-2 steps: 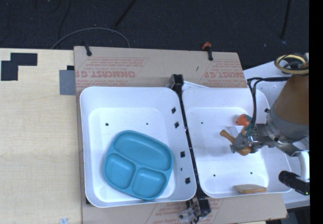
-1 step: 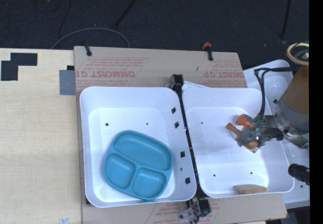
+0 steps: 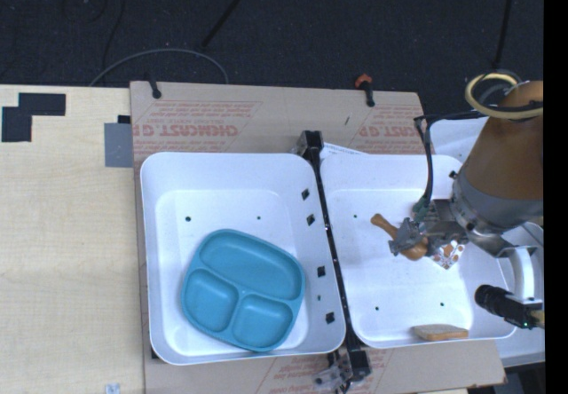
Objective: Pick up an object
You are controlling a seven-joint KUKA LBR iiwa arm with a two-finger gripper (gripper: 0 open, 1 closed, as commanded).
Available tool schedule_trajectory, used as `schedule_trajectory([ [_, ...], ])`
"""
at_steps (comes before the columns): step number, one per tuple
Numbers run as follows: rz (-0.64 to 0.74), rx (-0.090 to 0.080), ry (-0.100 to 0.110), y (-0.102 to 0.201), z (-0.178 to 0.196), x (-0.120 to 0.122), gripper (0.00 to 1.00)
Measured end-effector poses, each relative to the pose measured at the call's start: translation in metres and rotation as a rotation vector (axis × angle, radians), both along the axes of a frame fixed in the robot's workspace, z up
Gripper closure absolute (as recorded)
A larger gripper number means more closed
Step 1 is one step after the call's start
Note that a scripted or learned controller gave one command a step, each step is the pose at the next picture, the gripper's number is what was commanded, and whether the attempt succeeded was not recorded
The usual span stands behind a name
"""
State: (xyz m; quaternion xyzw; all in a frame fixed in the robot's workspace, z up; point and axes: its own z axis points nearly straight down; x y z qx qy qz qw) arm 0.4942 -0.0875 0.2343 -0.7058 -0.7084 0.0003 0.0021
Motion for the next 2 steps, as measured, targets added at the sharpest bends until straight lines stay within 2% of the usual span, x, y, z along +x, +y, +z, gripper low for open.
schedule_trajectory([
  [1, 0.002, 0.000, -0.001, 0.051, 0.008, 0.001, 1.00],
  [2, 0.001, -0.001, 0.000, 0.101, 0.005, 0.012, 1.00],
])
